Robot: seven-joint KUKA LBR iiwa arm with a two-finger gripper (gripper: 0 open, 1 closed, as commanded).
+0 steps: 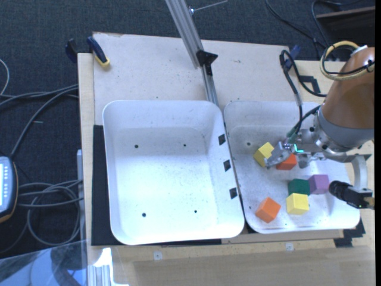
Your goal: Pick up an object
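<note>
The gripper (281,155) is seen low inside the right bin (238,115), near the middle of its floor, between a yellow block (263,154) on its left-wall side and a red-orange block (287,162) lying partly under the wrist. Whether the fingers are spread or closed cannot be told; they are small and blurred against the metal of the hand. No block is seen between them, so no grasp is recorded.

Step in hand, as judged: settling on one of the two nearest blocks. For a good grasp, the fingers should be set squarely across two opposite flat faces of a single block, low on its sides, with the neighbour kept outside the jaws. The yellow block stands apart from the others and looks the easier target; the red-orange one is partly hidden, and its faces are hard to read.

Yellow block: small cube, matte, tilted a little relative to the bin walls, lying flat on the floor.

Also noted toward the near edge of the right bin: an orange block (268,209), a second yellow cube (297,204), a green block (298,187) and a purple block (319,183), clustered. The left bin (119,159) is alongside.
</note>
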